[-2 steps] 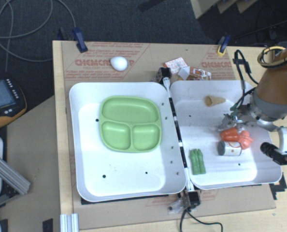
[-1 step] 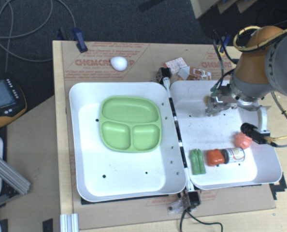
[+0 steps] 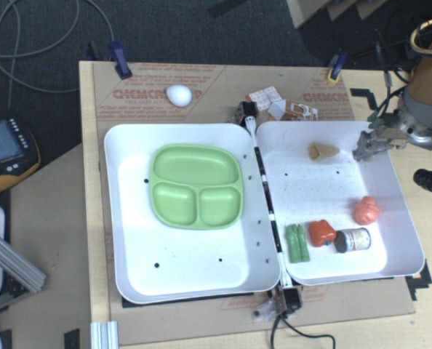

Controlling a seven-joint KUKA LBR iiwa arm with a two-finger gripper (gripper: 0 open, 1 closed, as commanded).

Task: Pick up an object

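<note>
Two shallow white bins sit side by side on the desk (image 3: 201, 78), as I see them from the fixed overhead camera. Left bin (image 3: 129, 158): holds a green divided plate (image 3: 197, 185) with three compartments, lying flat toward the far half of the bin. Right bin (image 3: 398, 187): holds five loose objects. A small tan cone-shaped piece (image 3: 322, 151) lies near the far wall. A pinkish-orange rounded item (image 3: 366, 210) lies toward the right wall. Along the near side, from left to right, lie a green ridged piece (image 3: 297, 243), an orange-red item (image 3: 321, 232) and a small jar with a dark lid (image 3: 353, 240) on its side; the orange-red item and the jar are just beside each other.

The arm enters from the right, and my tool (image 3: 366, 145) is at the far right corner of the right bin, to the right of the tan cone and apart from it. I cannot tell whether its fingers are apart or together, and I see nothing between them.

Outside the bins, on the far part of the desk, a white egg-shaped object (image 3: 178, 94) lies beyond the left bin, and some crumpled wrappers (image 3: 278, 104) lie beyond the seam between the bins. Two blue clamps (image 3: 119, 59) grip the far edge of the desk.
</note>
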